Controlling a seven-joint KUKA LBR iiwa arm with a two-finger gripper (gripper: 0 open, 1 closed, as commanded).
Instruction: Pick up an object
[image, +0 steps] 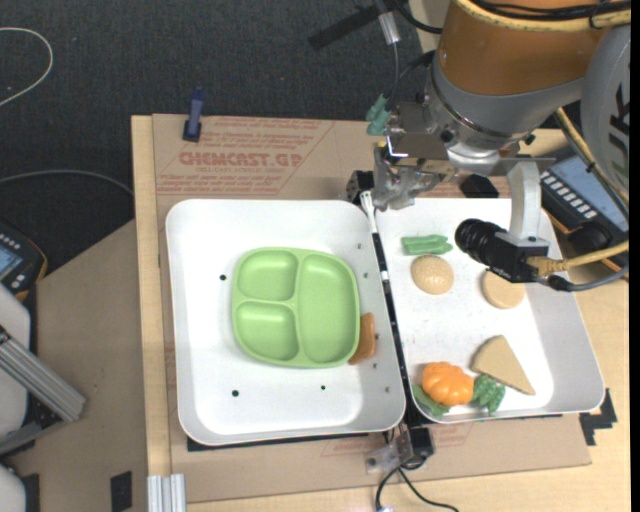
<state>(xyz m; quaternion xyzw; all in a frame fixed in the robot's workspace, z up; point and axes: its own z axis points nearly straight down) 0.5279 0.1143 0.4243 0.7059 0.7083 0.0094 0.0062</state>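
My gripper (396, 190) hangs over the far left corner of the right bin (565, 340), above the wall between the two bins. Nothing shows in it. A green pod (426, 243) lies just in front of it, with a round beige bun (432, 274) beside that. A second beige round (503, 291) sits further right, partly hidden by the robot's own gear. Near the front lie a tan wedge (505, 365), an orange pepper (446, 382) and a small green piece (489, 393).
The left bin (200, 300) holds a green divided plate (296, 305) with a small brown piece (366, 337) against its right edge. A cardboard sheet (240, 155) lies behind the bins, with a blue clip (193, 116) on it.
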